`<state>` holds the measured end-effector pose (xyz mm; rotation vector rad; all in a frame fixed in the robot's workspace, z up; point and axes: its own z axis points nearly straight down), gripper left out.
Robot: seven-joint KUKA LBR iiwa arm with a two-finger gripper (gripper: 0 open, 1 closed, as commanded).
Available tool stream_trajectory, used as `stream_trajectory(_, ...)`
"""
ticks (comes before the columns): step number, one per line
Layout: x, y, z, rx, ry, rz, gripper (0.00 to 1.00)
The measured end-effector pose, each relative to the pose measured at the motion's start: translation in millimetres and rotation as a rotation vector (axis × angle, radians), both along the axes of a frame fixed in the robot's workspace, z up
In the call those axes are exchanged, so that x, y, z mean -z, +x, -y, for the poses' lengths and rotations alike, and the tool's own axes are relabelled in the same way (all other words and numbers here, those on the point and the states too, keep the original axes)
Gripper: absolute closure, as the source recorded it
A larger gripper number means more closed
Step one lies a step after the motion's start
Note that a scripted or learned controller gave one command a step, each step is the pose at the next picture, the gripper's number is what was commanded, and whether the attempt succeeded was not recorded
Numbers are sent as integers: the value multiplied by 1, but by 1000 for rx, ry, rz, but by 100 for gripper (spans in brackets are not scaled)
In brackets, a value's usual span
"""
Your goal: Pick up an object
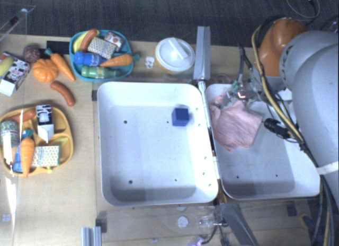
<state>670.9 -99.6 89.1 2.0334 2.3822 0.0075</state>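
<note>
The pincer [237,94] hovers over the crumpled pink cloth [236,123] in the right white bin [275,186], seemingly at the reaching step, its grip state beyond telling; next it must descend and clamp.

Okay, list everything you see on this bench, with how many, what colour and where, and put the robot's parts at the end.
small blue cube: one, blue, left white bin, upper right part
crumpled pink cloth: one, pink, right white bin, upper left part
left white bin: one, white, bench centre
right white bin: one, white, beside it on the right
round white lid: one, white, behind the left bin
blue bowl of toy food: one, blue, back left
yellow tray of toy food: one, yellow, front left
toy pumpkin: one, orange, far left
robot arm: one, grey, right
gripper: one, over the pink cloth
</note>
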Motion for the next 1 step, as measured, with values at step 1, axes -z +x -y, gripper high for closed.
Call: stream_trajectory(1, -31, -27, 27, -154, 0, -6, 0)
